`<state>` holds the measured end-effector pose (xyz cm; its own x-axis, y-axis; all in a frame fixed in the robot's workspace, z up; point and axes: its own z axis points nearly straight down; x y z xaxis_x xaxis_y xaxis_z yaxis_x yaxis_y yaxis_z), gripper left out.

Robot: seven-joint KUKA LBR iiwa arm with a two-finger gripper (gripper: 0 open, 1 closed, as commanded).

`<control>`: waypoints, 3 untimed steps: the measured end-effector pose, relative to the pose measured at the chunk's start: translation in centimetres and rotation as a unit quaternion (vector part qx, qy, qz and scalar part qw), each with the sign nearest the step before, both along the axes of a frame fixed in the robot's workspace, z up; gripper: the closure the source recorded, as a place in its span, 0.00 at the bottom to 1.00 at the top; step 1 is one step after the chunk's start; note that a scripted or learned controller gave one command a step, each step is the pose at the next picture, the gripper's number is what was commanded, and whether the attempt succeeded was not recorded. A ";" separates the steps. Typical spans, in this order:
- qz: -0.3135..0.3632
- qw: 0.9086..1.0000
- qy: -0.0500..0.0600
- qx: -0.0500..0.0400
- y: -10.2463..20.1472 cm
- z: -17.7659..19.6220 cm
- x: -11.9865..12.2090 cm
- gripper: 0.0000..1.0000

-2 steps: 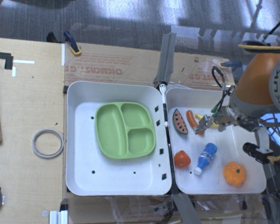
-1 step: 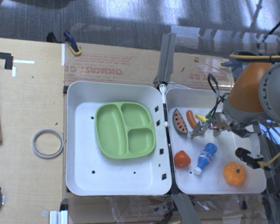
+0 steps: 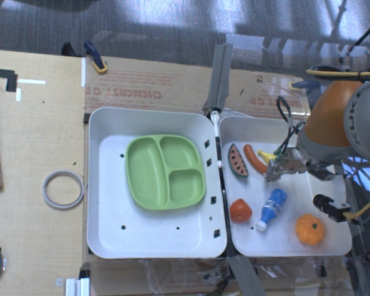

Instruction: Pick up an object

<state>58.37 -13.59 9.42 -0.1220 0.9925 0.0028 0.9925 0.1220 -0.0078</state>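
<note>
Your arm (image 3: 346,116) reaches in from the right, its orange band above the wrist, and the pincer (image 3: 275,171) is down in the right bin (image 3: 291,244), in its upper middle part. You cannot tell whether the pincer is apart or together; its tip is small and dark against the white floor, and nothing shows between its tips.

Just beside the pincer, on its left, lies a hot dog (image 3: 255,158), slanted, with something yellow (image 3: 266,156) touching its right end. Further left, near the dividing wall, you see a watermelon slice (image 3: 237,160). Below the pincer lies a small blue and white bottle (image 3: 270,209), tilted, its cap toward the front. A tomato (image 3: 240,210) sits left of the bottle, and an orange pumpkin (image 3: 310,229) sits well to its right, near the front corner.

The left bin (image 3: 101,189) carries a green divided plate (image 3: 166,172). On the worktop (image 3: 36,135) left of the bins lies a grey ring (image 3: 64,189)
</note>
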 end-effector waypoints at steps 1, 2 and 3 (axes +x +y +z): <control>-0.194 0.981 -0.001 -0.002 3.7 -0.6 3.8 1.00; -0.423 0.906 -0.001 -0.004 2.7 -0.6 6.6 1.00; -0.577 0.817 0.000 -0.005 -0.6 -0.6 6.4 1.00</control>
<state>64.80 -14.18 8.81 0.8944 0.4472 -0.0060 0.4471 -0.8945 -0.0035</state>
